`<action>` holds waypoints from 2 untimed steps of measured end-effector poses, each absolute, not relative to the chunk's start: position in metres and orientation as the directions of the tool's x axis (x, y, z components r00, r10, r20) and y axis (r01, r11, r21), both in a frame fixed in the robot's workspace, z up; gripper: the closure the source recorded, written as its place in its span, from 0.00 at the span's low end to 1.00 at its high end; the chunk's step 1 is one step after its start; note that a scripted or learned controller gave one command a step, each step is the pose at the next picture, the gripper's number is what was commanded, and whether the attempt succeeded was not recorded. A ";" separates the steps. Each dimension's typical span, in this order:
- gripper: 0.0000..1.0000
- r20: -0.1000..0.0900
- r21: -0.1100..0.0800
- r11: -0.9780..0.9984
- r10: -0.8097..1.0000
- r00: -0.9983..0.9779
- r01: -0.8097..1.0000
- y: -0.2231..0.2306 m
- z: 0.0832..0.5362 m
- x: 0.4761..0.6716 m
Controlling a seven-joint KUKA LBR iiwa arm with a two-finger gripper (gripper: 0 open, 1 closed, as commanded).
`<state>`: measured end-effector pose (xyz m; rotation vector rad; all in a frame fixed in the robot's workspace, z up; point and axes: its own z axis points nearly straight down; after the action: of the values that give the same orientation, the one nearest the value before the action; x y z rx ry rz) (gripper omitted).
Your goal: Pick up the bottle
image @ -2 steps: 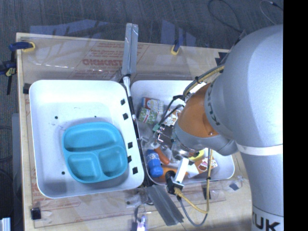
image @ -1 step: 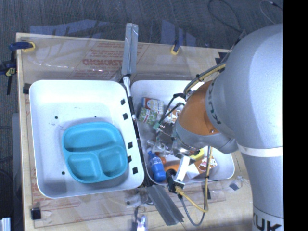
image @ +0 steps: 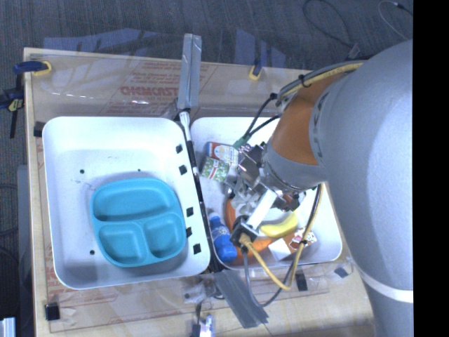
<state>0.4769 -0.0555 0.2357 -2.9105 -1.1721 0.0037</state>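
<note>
The bottle (image: 222, 240), blue, lay inside the right bin (image: 219, 129), against its left wall near the front corner. The gripper (image: 242, 192) hung over that bin's middle; whether it was open or closed could not be told. A banana (image: 284, 225) lay toward the bin's front.

light is bright and even, falling from above. the left bin (image: 63, 153) and right bin (image: 219, 128) glow near white, their floors a little washed out. soft grey shade pools in the left bin's lower left corner, beside the blue tray (image: 137, 220). the clear sheet (image: 126, 76) on the bench carries pale streaks of glare. the bottle (image: 223, 241) sits in soft shade by the arm (image: 372, 153), whose grey bulk near the lens looks soft. the carpet (image: 140, 5) is dark and grainy.
</note>
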 end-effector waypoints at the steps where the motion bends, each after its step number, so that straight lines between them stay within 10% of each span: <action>1: 1.00 -0.001 -0.007 -0.557 0.831 0.557 0.831 -0.054 0.222 0.476; 2: 1.00 -0.005 -0.009 -0.719 0.695 0.719 0.695 0.037 0.190 0.475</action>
<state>0.4749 0.0368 0.1900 -2.9061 -1.1756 0.0127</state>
